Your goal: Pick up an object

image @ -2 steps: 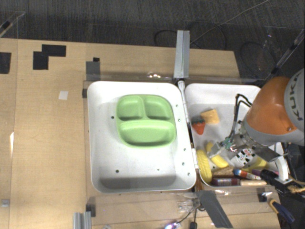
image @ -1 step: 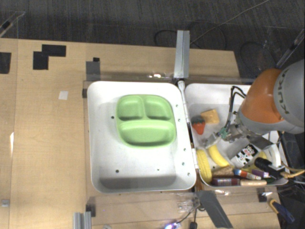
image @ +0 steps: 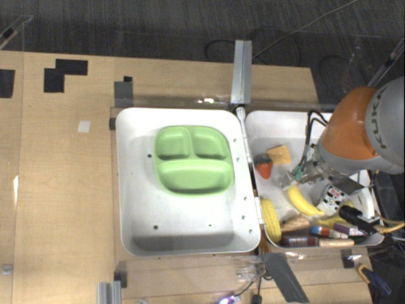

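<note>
You have the wooden surface [image: 57, 189] carrying two white bins. The left bin [image: 136, 227] holds a green divided plate [image: 193, 159]. The arm [image: 362, 132] reaches over the right bin [image: 278, 122], its gripper [image: 302, 173] low among the clutter, just above a banana [image: 302, 201]; you cannot tell its state. Nearby lie a corn cob [image: 270, 215], a tan block [image: 279, 154] and a small red piece [image: 263, 168].

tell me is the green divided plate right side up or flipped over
Right side up: the green plate lies flat in the left bin, its three hollow compartments facing the camera.
</note>
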